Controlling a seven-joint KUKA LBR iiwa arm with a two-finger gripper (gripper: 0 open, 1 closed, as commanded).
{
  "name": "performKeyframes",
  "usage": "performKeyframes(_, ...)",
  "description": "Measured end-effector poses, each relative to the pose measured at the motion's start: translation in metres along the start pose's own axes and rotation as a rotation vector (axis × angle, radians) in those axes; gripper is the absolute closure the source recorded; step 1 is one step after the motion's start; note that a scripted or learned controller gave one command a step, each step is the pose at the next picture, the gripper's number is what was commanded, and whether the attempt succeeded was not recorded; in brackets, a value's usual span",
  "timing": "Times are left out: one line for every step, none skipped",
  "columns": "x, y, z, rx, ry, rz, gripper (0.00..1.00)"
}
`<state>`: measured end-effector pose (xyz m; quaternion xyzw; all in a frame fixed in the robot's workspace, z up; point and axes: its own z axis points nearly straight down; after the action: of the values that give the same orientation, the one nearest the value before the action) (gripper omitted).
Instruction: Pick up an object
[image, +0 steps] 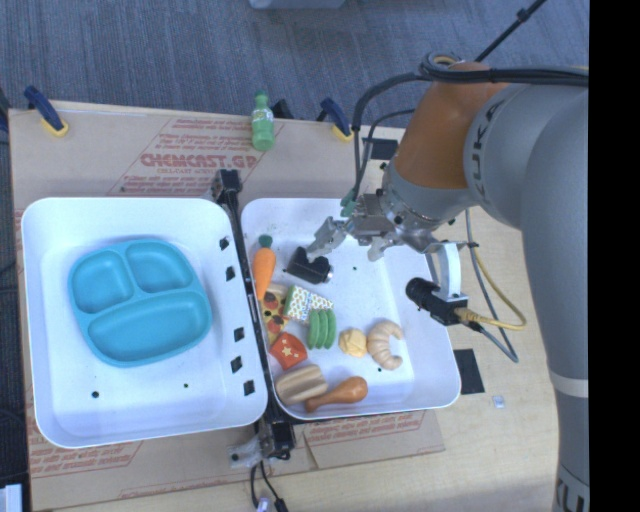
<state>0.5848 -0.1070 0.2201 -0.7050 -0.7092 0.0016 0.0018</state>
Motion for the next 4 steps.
performKeyframes(0.012,0.053,0.114,-0.011,-0.005,-0.060,0.00)
performKeyframes(0.005,0.022,0.121,-0.024,-0.019,-0.223,0.00)
performKeyframes(0.009,0.019,0.114,-0.011,-0.010,-0.231,1.00)
performKeyframes(0.007,0.019,0.114,-0.011,-0.012,-0.230,0.00)
